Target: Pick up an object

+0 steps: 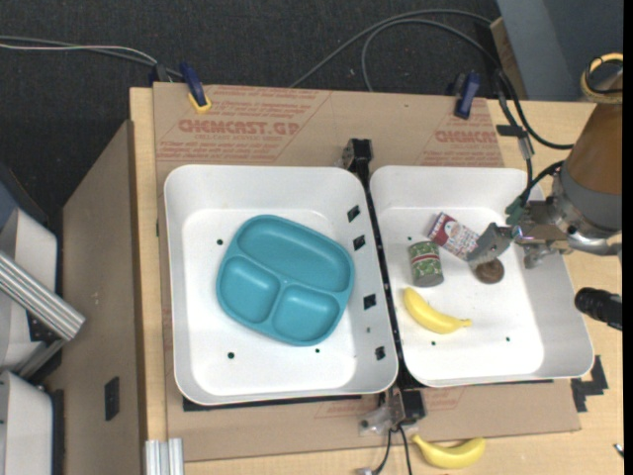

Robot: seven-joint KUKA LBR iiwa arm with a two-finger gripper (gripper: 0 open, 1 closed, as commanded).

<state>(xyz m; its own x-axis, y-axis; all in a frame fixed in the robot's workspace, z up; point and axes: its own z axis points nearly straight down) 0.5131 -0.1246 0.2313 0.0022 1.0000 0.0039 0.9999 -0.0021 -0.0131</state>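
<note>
We see the claw [492,246] over the right bin [554,349], partly covering a brown round object [491,272]; its fingers' state we cannot tell.

Tabletop [119,295] was pale brown board, topped by cardboard sheet [297,127] printed with red lettering. Blue-and-yellow clamp [195,87] pinned sheet at far left corner, blue clamp [466,94] at far right. Floor [297,18] beyond was dark grey carpet, black cables [415,23] looping across it. Aluminium rail [35,295] ran slantwise at left edge. Light was even, shadows soft.
</note>
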